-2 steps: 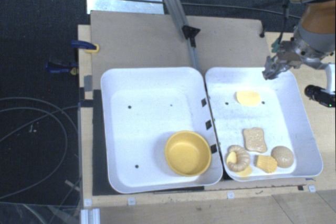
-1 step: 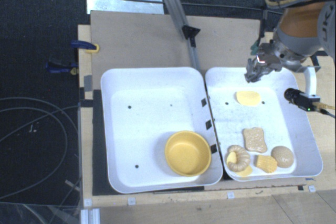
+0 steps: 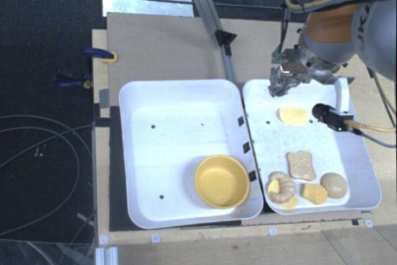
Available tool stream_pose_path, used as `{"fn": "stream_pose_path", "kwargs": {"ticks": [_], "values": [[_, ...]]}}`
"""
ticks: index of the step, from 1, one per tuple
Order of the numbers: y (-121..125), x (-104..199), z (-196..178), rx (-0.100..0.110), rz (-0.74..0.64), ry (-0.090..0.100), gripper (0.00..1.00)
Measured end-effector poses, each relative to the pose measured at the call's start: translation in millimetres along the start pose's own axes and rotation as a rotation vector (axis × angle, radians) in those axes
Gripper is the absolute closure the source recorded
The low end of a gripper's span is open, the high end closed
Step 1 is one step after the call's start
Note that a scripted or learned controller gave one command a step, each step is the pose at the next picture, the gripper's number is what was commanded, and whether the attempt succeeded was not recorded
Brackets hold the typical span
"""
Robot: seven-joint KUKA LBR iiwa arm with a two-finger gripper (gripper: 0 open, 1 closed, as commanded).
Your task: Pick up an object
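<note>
Nothing is picked yet: the pastry ring (image 3: 281, 187), waffle piece (image 3: 314, 193), round bun (image 3: 334, 185) and toast slice (image 3: 302, 165) lie at the right bin's (image 3: 367, 174) near end. Farther back, the flat yellow chip (image 3: 293, 116) lies with its long axis across the bin. Beyond it hovers the end effector (image 3: 281, 85), apparently empty; I cannot tell its opening.

Arm (image 3: 347, 3) cut off at right edge, claw (image 3: 280, 85) fingers blurred

Left bin (image 3: 142, 108): white, black dots. Right bin (image 3: 356, 161): white. Bowl (image 3: 221, 180): yellow. Flat disc (image 3: 293, 116): pale yellow. Toast-shaped piece (image 3: 301, 165): beige. Ring piece (image 3: 281, 187): cream. Ridged piece (image 3: 314, 193): yellow. Round piece (image 3: 334, 184): tan. Worktop (image 3: 161, 46): brown. Arm (image 3: 347, 3): grey, orange band.
</note>
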State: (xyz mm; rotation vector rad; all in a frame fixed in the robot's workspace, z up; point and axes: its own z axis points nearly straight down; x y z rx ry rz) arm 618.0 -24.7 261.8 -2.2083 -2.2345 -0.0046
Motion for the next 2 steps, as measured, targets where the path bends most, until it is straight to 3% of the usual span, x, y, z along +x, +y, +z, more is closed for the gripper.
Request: {"fn": "stream_pose_path", "kwargs": {"ticks": [2], "values": [[12, 93, 11, 0.000, 0.002, 0.000, 1.00]]}}
